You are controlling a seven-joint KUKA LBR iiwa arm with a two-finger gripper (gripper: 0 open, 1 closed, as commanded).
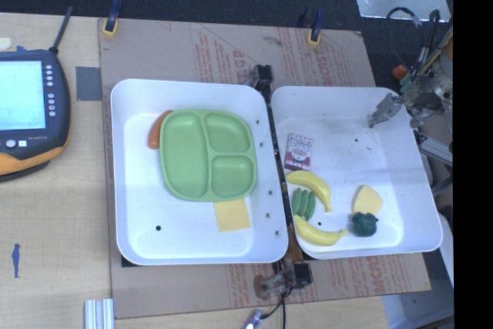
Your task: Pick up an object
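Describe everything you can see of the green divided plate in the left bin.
The pale green plastic-looking divided plate has rounded corners and three compartments, one long and two smaller. It lies flat, slightly turned, in the left white bin. It covers part of an orange-red object, and its near edge meets a flat yellow square.

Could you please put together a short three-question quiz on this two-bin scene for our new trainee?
1. True or false: the green divided plate lies in the left bin.
2. How many bananas lie in the right bin?
A) one B) two C) three
3. Fill in: the dark green broccoli piece sits just below the yellow ____.

Key
1. True. The plate partly covers an orange item and touches a yellow square slice.
2. B: one banana above the green beans, another banana below them.
3. Wedge. The tool is over the bin's upper right, away from both.
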